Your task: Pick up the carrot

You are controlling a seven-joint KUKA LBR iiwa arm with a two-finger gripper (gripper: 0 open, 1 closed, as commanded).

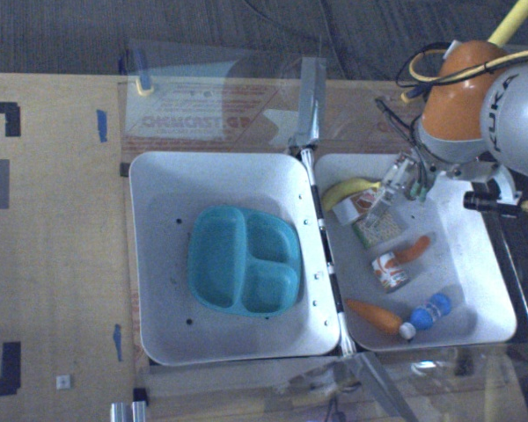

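The carrot [374,316] is an orange, tapered piece lying flat near the front edge of the right bin [488,262], its thick end touching a blue bottle [428,313]. My gripper [385,199] hangs over the back of that bin, just above a small printed packet [377,229] and beside a banana [348,190]. It is well behind the carrot and apart from it. Nothing orange shows at the gripper.
Also in the right bin are a small can [391,271] and an orange-brown sausage-shaped piece [413,250], both between the gripper and the carrot. The left bin [158,200] holds a teal divided plate [245,259]. A metal divider [321,236] separates the bins.
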